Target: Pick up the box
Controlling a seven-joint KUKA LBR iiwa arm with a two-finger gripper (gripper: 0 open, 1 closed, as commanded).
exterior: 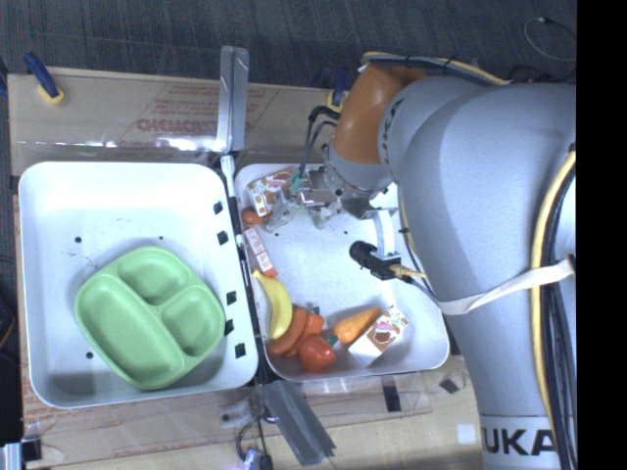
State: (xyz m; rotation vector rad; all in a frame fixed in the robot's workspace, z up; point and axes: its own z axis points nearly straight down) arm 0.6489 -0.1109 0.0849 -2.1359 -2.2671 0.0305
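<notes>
White plastic walls of the right bin (423, 352) enclose two candidates: we see a small printed carton box (263, 196) in the far left corner and another small white carton (382, 335) near the front, beside an orange carrot (355, 323). Our end effector (306, 202) hangs just beside the far box, though whether it is spread or closed we cannot tell. Nothing looks lifted yet, so grasping and raising probably remain.

Small printed box (263, 196) lies tilted in right bin's far-left corner.
</notes>
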